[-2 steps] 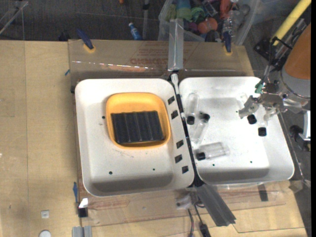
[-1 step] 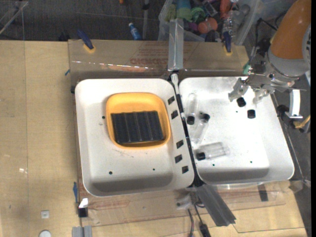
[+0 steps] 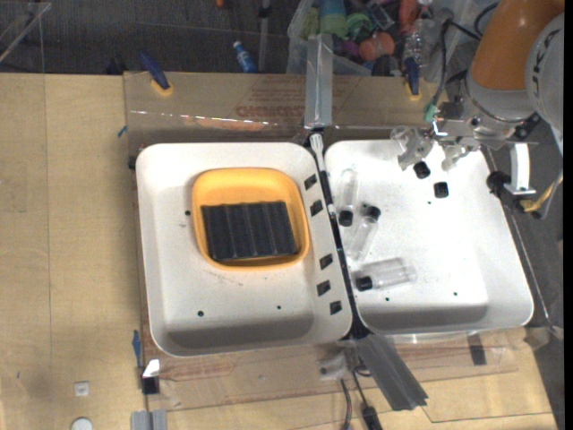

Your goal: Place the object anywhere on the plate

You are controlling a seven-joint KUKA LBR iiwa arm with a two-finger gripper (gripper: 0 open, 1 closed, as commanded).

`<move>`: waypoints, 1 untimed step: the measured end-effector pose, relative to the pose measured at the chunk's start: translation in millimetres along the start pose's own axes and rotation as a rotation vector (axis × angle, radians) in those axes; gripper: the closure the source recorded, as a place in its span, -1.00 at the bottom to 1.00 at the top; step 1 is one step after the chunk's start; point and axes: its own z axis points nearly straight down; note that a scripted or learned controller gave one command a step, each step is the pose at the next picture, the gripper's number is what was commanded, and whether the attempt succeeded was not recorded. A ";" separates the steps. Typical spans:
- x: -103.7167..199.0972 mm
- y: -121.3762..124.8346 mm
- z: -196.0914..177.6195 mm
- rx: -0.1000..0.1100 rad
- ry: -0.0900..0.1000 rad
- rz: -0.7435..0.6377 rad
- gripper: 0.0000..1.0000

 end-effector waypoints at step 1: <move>26.0 -0.3 -12.6 -0.001 0.000 -0.079 1.00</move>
